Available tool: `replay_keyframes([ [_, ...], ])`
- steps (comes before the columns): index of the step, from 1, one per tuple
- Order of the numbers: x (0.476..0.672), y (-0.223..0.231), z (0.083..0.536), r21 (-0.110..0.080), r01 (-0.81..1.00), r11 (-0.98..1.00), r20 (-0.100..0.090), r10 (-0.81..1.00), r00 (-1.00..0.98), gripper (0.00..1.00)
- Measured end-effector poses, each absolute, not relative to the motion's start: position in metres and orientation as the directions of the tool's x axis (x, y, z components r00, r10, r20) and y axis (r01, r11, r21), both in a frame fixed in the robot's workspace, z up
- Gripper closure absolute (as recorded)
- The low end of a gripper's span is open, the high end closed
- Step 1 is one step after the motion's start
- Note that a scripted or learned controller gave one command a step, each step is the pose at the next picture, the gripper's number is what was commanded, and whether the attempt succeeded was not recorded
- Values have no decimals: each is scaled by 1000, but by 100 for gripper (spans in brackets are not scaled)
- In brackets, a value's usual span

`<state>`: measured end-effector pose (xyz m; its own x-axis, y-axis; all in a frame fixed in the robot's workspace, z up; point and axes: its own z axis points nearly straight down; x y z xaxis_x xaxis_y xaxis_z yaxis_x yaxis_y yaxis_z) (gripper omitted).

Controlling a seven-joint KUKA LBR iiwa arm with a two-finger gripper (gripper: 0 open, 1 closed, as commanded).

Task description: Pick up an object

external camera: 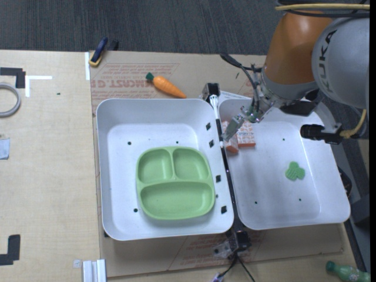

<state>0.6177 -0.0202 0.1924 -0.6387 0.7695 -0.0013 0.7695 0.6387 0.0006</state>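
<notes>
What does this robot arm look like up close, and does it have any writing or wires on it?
The arm is thick and rounded, grey, with a broad orange band above the wrist. Black letters reading KUKA run down its grey shell. A yellow cable crosses over its top. At the end sits a small metal pincer, with thin dark wires beside it.

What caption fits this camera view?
Gripper low over a box in the right bin; green tray in the left bin.
</notes>
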Motion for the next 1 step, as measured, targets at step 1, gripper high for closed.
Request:
replay_keyframes([
  [1, 618, -20, 192, 1, 769, 639, -1, 769, -639, 0],
])
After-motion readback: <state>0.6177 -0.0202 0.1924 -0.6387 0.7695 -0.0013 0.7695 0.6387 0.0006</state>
